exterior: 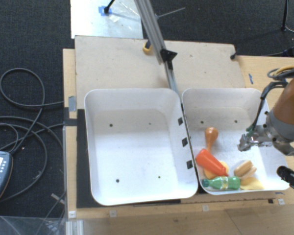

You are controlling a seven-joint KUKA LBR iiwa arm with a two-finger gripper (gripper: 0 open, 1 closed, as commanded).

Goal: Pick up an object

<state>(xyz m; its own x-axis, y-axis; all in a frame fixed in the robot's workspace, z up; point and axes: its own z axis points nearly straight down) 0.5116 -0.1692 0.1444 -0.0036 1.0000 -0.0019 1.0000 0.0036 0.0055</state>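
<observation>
Nearest to the camera, along the front wall of the right bin [220,98], lies a green bottle [222,182] on its side. Just beside this bottle, toward the arm, are a small yellow piece [253,183] and a tan bread roll [244,169], which rests just behind the yellow piece. On the other side of the bottle and a little behind it, an orange-red carrot [209,162] lies at a slant, near the wall that this bin shares with the left bin [132,146]. Farther behind the bottle stands a small orange pear-shaped toy [211,135], apart from the carrot.

Over the right part of the bin, behind the bread roll, is the gripper [245,144] (a metal piece under the grey wrist). I cannot tell how its fingers stand, and nothing is visible between them.
</observation>
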